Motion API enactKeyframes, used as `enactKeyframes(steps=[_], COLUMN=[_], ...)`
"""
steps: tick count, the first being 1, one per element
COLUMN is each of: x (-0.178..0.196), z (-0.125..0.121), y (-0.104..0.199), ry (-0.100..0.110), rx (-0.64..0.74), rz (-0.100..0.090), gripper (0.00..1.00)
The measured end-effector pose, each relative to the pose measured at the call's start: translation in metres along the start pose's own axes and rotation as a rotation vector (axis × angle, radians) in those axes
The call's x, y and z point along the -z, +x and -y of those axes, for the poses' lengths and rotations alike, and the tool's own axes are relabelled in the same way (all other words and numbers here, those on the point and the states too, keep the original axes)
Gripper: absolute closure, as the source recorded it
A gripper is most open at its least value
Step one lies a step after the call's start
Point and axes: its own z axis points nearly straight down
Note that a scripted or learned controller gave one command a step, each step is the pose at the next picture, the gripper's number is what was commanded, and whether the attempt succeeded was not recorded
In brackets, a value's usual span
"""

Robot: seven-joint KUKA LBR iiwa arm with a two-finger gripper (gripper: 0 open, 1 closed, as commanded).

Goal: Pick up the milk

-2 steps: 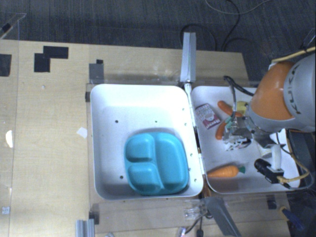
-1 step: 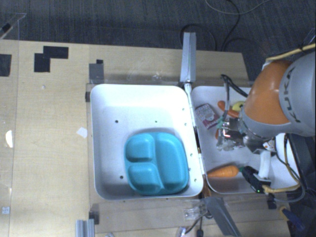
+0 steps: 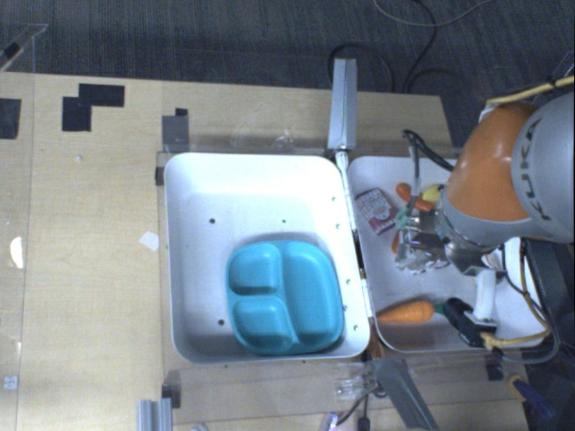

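— Starting from the blue tray (image 3: 286, 296) in the left bin (image 3: 193, 196): where's the milk?

— Right of the tray, past the divider, in the right bin (image 3: 386, 335). I take the small pinkish carton (image 3: 375, 206) near the top wall to be it, lying loose.

— Picked yet?

— No. The gripper (image 3: 420, 248) hangs just right of it; I can't tell its grasp. Further right, a carrot (image 3: 406, 312) sits by the near rim. Tight room there.
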Motion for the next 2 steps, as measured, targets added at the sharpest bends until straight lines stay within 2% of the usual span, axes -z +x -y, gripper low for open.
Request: enactKeyframes(steps=[2], x=[0.020], z=[-0.003], y=[0.002], ry=[-0.005], rx=[0.016], rz=[0.000], gripper=[1.00])
